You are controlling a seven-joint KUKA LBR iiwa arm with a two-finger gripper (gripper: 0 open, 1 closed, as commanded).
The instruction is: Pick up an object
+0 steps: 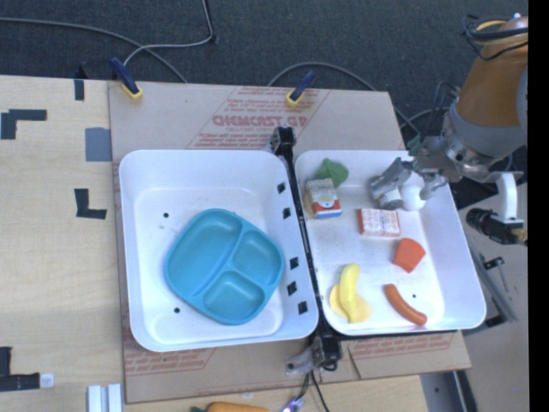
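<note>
The right bin [446, 230] holds several toy foods: a green leafy piece [331, 172], a small carton with a red and white label [323, 200], a pink wafer block [379, 222], an orange-red cube [409, 254], a yellow banana [349, 293] and an orange-red sausage [404, 304]. My gripper [393, 187] hangs over the bin's upper right part, just above the wafer block and right of the carton. I see nothing between its fingers.
The left bin [141, 178] holds a blue divided plate [225, 266]. A black divider with clips [294, 230] runs between the bins. Cables and yellow-blue clamps [125, 77] lie on the cardboard behind. An orange object [232, 407] lies at the bench's front edge.
</note>
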